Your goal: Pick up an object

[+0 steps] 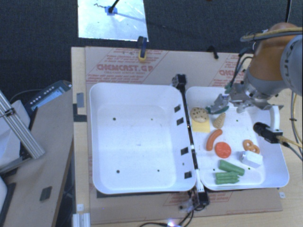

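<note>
Arm (272,56) reaches in from right, wrist angled down over right bin (279,174). Gripper (218,106) low at bin's upper left, just above cookie (199,113) and cone (218,121); opening can't be told. Sausage (214,139) and tomato (223,150) lie nearby.

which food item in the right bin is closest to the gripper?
The tan cone-shaped piece, just below the gripper. The cookie sits further left, and the sausage and tomato lie lower down the right bin.
</note>
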Controlling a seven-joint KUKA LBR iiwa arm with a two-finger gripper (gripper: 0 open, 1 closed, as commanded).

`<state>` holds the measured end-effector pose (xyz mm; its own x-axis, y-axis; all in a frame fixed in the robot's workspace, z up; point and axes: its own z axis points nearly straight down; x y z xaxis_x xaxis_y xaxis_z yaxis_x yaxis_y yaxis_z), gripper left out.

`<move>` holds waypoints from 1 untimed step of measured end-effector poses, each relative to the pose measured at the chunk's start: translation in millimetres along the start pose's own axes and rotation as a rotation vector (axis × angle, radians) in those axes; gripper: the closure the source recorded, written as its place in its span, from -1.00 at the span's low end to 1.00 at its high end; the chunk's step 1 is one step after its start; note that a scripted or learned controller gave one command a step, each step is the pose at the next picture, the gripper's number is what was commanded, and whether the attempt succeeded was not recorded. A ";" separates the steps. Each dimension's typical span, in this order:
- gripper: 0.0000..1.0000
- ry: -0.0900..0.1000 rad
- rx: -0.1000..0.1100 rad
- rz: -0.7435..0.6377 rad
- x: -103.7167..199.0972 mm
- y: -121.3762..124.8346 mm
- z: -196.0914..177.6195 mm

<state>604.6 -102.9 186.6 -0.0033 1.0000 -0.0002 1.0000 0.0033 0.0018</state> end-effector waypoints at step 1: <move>-1.00 0.002 0.008 0.004 -2.4 -30.3 107.5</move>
<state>574.5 -105.4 79.1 0.0006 1.0000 0.0017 1.0000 -0.0006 -0.0064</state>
